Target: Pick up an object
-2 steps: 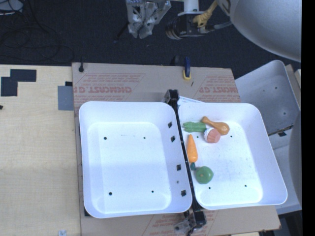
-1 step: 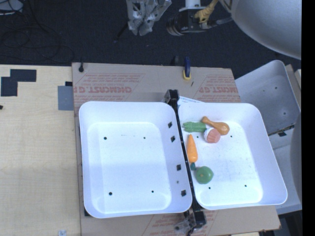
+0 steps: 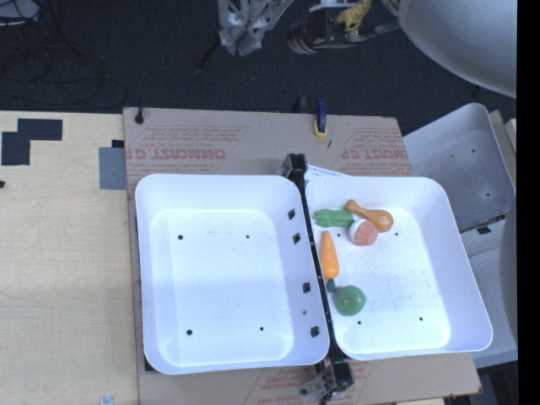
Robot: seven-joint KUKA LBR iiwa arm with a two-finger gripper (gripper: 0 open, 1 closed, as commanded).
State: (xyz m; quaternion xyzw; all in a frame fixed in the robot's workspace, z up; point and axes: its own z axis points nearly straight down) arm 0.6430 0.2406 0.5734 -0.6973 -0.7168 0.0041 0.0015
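The carrot (image 3: 329, 256) lies lengthwise, tip toward the bench's far edge; gripper (image 3: 246, 36) state unclear.

Toys (image 3: 348, 251) in rt bin (image 3: 439, 226) (left side)

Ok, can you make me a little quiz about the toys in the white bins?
1. True or false: the orange carrot lies in the right bin.
2. Which toy sits nearest the bottom of the picture? A) the green pickle B) the round green toy C) the pink round toy
3. Fill in: the claw hangs at the top of the picture, over the dark floor, not over a ____.

Key: 1 true; 2 B; 3 bin.
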